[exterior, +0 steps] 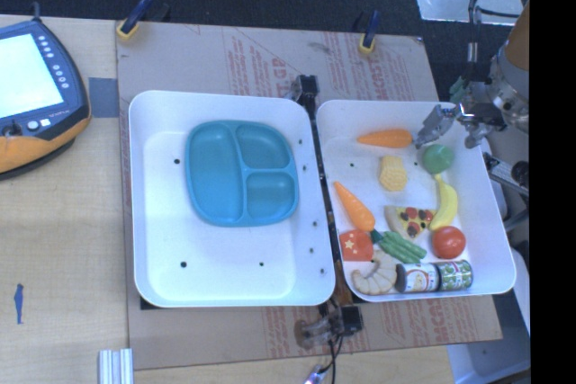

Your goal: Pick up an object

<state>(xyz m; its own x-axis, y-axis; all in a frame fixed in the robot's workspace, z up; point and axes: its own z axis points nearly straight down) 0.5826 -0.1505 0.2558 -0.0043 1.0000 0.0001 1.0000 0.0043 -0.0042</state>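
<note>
My gripper (450, 134) hovers over the far right part of the right bin (499, 220), open, with nothing between its fingers. Just below it lies a green round object (438, 159). To its left rest an orange carrot (384, 138) and a yellow corn piece (393, 173). A banana (445, 202), a pizza slice (408, 220), a second carrot (355, 206), a red tomato (448, 241), a red strawberry-like piece (356, 245), green beans (400, 245), a can (436, 276) and a pale croissant-like piece (375, 277) fill the near half.
The left bin (153, 220) holds a blue divided plate (243, 172). A tablet in an orange case (36, 94) lies at the bench's far left. Clamps (133, 17) hold the cardboard at the back edge.
</note>
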